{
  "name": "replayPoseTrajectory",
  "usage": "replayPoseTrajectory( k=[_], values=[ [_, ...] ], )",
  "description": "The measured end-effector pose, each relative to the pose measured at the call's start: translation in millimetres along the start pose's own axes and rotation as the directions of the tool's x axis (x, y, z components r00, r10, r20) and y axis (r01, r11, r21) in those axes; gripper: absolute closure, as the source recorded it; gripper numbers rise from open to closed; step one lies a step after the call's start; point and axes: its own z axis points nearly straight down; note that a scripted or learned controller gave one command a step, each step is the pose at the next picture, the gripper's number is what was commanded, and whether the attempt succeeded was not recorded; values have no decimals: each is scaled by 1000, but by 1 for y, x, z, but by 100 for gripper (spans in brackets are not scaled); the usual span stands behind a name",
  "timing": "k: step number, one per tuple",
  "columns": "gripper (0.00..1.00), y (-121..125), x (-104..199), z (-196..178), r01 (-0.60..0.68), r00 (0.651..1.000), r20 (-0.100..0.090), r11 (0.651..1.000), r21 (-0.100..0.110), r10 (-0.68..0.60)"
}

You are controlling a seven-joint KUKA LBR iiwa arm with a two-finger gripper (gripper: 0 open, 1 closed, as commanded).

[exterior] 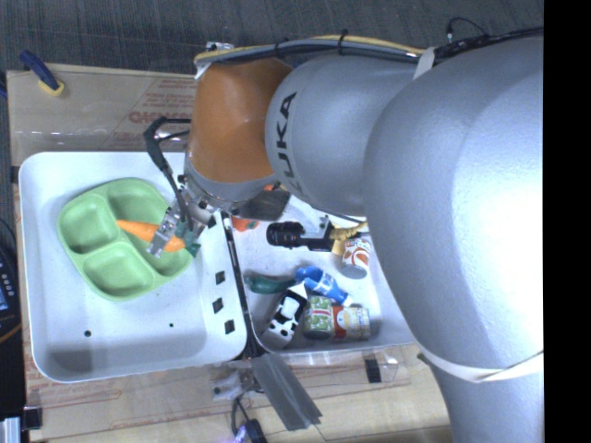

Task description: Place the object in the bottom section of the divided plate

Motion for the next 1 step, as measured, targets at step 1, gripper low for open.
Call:
replayPoseTrajectory(
  k=[1],
  values=[
    [0,0,-1,0,-1,1000,0,1000,0,1]
  ],
)
